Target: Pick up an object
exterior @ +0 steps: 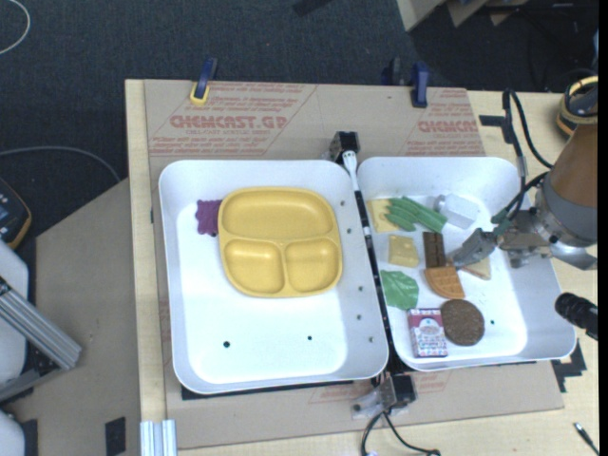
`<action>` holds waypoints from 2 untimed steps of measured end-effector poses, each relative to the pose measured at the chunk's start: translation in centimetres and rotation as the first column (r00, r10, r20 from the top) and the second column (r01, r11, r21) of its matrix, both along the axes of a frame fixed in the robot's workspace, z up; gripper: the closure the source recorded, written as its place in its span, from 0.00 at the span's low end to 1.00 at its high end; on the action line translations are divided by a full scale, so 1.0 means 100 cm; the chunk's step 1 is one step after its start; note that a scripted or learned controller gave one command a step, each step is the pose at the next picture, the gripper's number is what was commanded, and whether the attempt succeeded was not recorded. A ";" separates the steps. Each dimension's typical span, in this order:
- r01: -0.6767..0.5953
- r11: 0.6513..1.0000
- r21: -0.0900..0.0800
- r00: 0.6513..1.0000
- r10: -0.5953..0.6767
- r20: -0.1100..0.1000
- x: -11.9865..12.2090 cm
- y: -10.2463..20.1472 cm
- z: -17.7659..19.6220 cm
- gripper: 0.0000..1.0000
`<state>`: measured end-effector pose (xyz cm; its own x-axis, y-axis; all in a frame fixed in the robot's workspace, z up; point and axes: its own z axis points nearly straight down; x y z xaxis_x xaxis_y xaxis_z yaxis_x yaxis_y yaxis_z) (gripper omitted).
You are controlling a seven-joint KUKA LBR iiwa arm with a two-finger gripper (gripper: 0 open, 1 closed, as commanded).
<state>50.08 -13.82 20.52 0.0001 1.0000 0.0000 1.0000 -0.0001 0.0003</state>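
Camera view: the gripper (472, 247) is seen low in the right bin (503, 172), reached in from three o'clock. Whether anything is grasped cannot be told. Its tip is placed just beside the brown bar (433, 249) and a tan wedge (478, 268), at twelve o'clock from the orange cracker (443, 281). A yellow tray (280, 238) is held in the left bin (190, 283).

yellow tray (280, 238), purple toy (207, 216), white bins (190, 283)
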 end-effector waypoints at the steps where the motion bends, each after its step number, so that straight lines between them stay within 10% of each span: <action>1: 0.000 1.000 0.002 1.000 0.000 -0.003 0.005 0.008 -0.047 0.00; 2: 0.000 1.000 0.002 1.000 0.000 -0.002 0.000 0.005 -0.104 0.00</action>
